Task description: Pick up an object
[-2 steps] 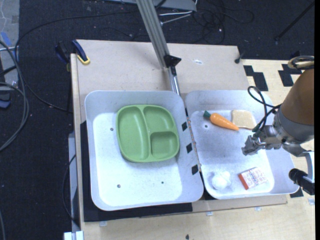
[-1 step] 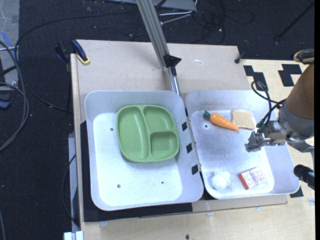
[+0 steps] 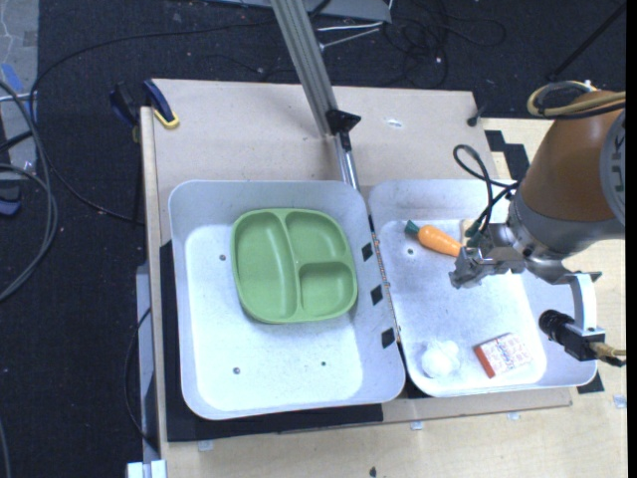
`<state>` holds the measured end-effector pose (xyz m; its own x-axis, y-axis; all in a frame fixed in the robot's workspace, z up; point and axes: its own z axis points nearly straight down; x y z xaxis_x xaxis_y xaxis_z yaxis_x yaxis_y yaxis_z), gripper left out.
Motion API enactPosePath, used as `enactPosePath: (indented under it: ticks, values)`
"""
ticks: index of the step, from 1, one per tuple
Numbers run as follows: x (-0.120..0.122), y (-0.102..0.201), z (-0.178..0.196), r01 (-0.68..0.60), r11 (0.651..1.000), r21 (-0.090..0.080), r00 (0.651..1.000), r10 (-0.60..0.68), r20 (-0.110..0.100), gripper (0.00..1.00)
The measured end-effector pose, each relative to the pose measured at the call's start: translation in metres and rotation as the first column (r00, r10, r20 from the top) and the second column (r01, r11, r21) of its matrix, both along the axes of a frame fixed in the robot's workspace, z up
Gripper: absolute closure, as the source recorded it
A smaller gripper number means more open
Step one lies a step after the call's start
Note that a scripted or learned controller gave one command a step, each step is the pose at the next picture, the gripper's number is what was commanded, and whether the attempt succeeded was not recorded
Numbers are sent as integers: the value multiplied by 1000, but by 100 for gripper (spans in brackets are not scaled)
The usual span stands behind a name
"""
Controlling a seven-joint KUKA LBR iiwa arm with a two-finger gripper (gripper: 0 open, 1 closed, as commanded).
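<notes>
**Hand low over the right bin, beside the carrot**

You have two shallow white bins side by side on a pale, flat surface (image 3: 249, 118). Both are rounded at the corners, with a finely speckled, matte floor.

The left bin (image 3: 199, 366) holds one thing: a green plate (image 3: 295, 265), smooth plastic, squarish with soft corners and moulded into three compartments, one long and two smaller. It lies flat near the bin's middle.

The right bin (image 3: 438, 202) holds three things. A toy carrot (image 3: 437, 240), orange, tapered and glossy with a small green tip, lies near the far left of that bin. A white lump (image 3: 439, 358), rounded and soft-looking, sits near the front rim; you cannot tell what it is. Just to its right lies a small red and white packet (image 3: 504, 354), flat and rectangular, with print too small to read.

Your hand (image 3: 468, 267) reaches in from the right, grey metal below a broad orange band, with black cable looping above it. It sits just beside the carrot's thick end; whether they touch is unclear. From this angle you cannot tell if the hand is released or clenched, and nothing is plainly grasped in it.
</notes>
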<state>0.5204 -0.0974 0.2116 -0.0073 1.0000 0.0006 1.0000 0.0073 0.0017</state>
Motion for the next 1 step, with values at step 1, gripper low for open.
enactPosePath:
  ticks: [1]
  values:
    - [23,58,-4,-1,1000,0,1000,1,0,100]
